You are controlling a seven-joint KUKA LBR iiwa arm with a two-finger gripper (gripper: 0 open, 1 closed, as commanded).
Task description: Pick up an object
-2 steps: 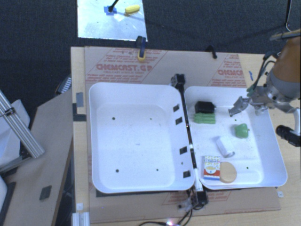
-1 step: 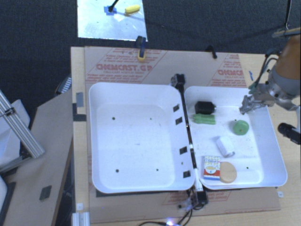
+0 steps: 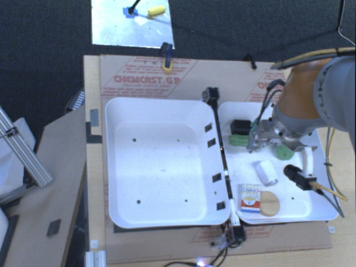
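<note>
Camera view looked down at a slant on a brown board [image 3: 144,79] with red print, and on it sat two white bins side by side. All round lay dark carpet [image 3: 44,38]. A shiny plate [image 3: 111,21] rested on the carpet at the far side, with a small yellow thing [image 3: 156,10] on it. Left of the board I saw a wooden top [image 3: 55,166] and a metal rail [image 3: 22,154].

The left bin [image 3: 161,171] showed its white floor with a few dark dots. Black clips [image 3: 211,143] ran along the seam between the bins. My arm [image 3: 311,93] reached over the right bin [image 3: 295,203], and my gripper [image 3: 257,142] hung low at that bin's far left part. Just beside it, to its left, lay a green piece [image 3: 238,140], with a black block [image 3: 240,127] touching it on the far side. A green disc [image 3: 285,153] peeked out from under my wrist, partly covered. Nearer the camera lay a white tube [image 3: 266,171], then a small carton [image 3: 250,198] and a tan disc [image 3: 270,203], the two touching.

Whether my gripper was wide or narrow, I could not tell; my own wrist hid its tip. I could not tell either whether it touched the green piece.
</note>
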